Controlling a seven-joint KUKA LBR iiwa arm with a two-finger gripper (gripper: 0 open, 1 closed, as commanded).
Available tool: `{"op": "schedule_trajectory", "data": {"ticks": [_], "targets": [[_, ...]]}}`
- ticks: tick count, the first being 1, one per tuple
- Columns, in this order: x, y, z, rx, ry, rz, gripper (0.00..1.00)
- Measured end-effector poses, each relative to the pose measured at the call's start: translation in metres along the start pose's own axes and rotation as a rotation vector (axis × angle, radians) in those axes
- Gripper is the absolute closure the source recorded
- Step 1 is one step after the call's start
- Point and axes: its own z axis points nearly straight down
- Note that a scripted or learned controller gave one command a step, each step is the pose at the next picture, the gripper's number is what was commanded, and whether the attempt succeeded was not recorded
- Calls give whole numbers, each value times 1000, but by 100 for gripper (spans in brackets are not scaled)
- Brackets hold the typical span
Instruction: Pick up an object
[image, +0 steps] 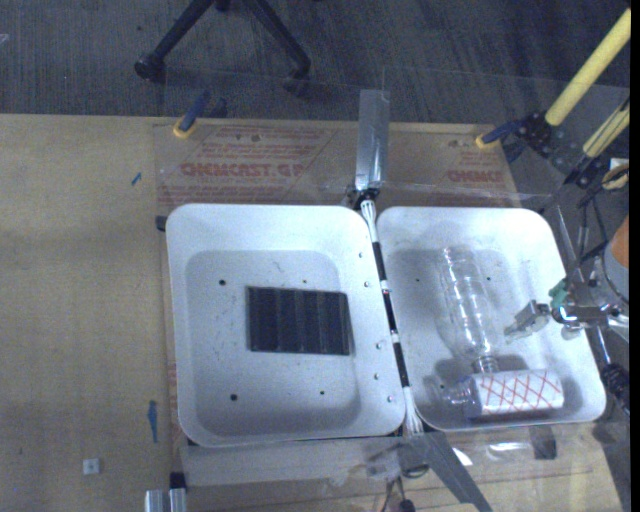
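1. Two white bins sit side by side on the table (80, 300), and we look down on them at a slant.
2. Left bin (200, 240): a dark ribbed panel (299, 320) lies flat in the middle of the floor, square to the walls.
3. Right bin (420, 240): a clear bottle (466, 305) lies on its side, base toward the far wall, neck pointing at the near wall.
4. Just past the neck, a white box (515, 390) with a red crisscross pattern lies along the near wall, touching or nearly touching the bottle's mouth.
5. A small clear thing sits just left of the box; too blurred to name.
6. The arm comes in from the right, and the gripper (540, 315) hangs over the right side of the right bin, beside the bottle's lower half.
7. Nothing shows between the fingers; whether they stand apart or closed, I cannot tell from here.
8. Bottle and box both rest on the bin floor, not lifted.
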Motion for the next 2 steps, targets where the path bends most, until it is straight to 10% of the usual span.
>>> {"op": "schedule_trajectory", "data": {"ticks": [1,2], "targets": [[35,35,100,-4,-2,-244,0],[38,59,107,23,7,-200,0]]}}
